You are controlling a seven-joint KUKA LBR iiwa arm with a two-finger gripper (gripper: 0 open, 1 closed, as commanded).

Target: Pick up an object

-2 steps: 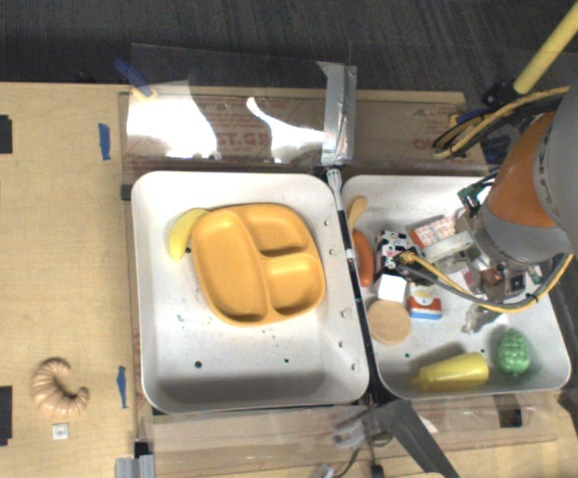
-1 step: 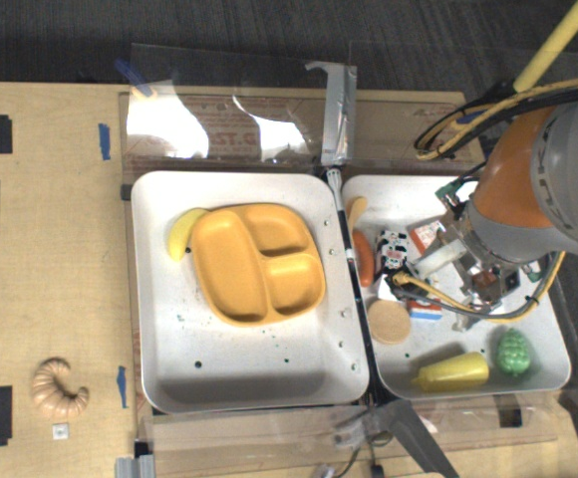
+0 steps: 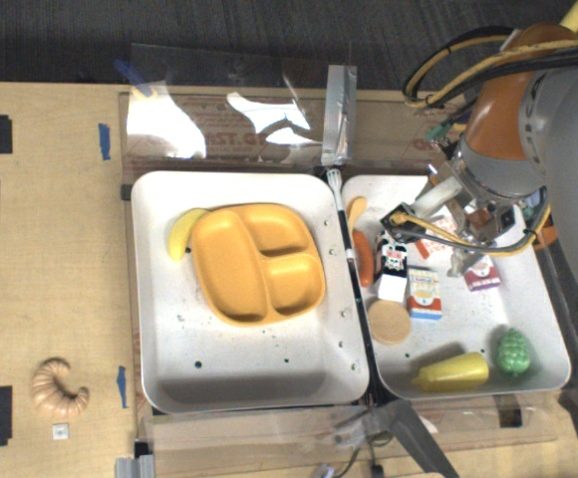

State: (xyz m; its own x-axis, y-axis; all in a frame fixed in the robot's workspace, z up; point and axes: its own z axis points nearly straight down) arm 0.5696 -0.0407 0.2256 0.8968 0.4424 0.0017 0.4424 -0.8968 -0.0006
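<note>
My gripper (image 3: 465, 250) hangs low over the back of the right bin (image 3: 548, 312), under the grey and orange wrist. Just below it lie a small red and white packet (image 3: 483, 278) and a little carton (image 3: 425, 295). To its left sit a black and white toy (image 3: 395, 258) and a white block (image 3: 393, 287), with an orange sausage (image 3: 365, 257) along the bin's left wall. A tan disc (image 3: 390, 322), a yellow corn cob (image 3: 452, 369) and a green knobbly fruit (image 3: 512, 353) lie at the front.
The left bin (image 3: 159, 337) holds an orange divided plate (image 3: 259, 262) and a banana (image 3: 181, 232) at the plate's left edge. A croissant (image 3: 60, 386) lies on the bench outside the bins, front left. A small orange piece (image 3: 356, 207) sits at the right bin's back left corner.
</note>
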